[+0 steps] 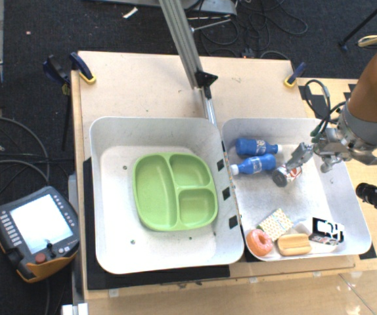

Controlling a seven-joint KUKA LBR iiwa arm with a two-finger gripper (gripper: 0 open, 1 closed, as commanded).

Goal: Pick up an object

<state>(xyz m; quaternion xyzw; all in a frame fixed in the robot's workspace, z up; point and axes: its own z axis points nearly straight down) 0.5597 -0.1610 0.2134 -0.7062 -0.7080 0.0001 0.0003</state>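
My claw (307, 155) hangs over the right bin (346, 195), toward its upper half, with my grey arm and its orange band reaching in from the right. Whether the claw is wide or narrow I cannot tell — its parts blur into one another from up here. Just below it and to its left lies a small dark object with a red and white patch (287, 173); I cannot tell whether I touch it, and nothing shows clearly held.

Left of that piece lie two blue bottles (257, 156), one above the other, both on their sides near the bin's left wall. Along the bin's lower edge sit a pink-iced doughnut (261, 242), a speckled square sponge (276, 223) just above it, a tan bread roll (294, 244) beside the doughnut, and a black-and-white item (327, 230) in the lower right corner.

The left bin (110, 176) holds a green divided plate (175, 191), lying flat near its middle — well apart from me. Both bins rest side by side on the tabletop (142, 84).
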